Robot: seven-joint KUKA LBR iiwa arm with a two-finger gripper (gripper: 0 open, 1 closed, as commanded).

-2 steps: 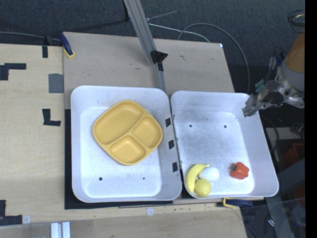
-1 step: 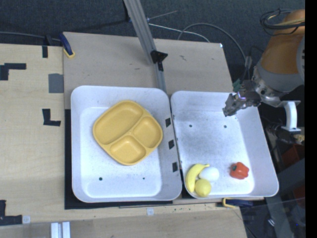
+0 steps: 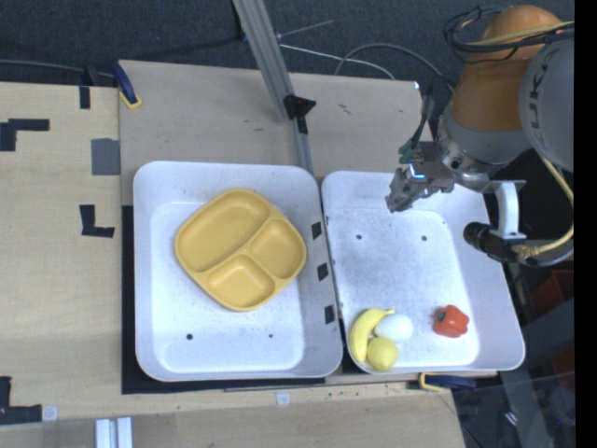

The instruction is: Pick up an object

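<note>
On the bench stood two white bins, side by side and touching along their inner rims. Left bin: one item, a yellow tray with three compartments, lying flat and turned at a slant near the bin's middle. Right bin: four items, all at the near end. One banana, curved, lay by the near-left corner; one white egg-like ball sat touching its inner curve; one lemon, round and yellow, rested just below, against both and close to the near rim. One red pepper, small, with a dark stem end, lay apart to the right of that cluster, near the right wall. One arm, grey with an orange band, entered from the right; its one gripper hung over the far-left part of the right bin, well apart from all four items, pointing down. Nothing was seen between its tips; whether they were apart or together could not be told. One metal pole crossed the far side of the bench at a slant, ending by the gap between the bins.
</note>
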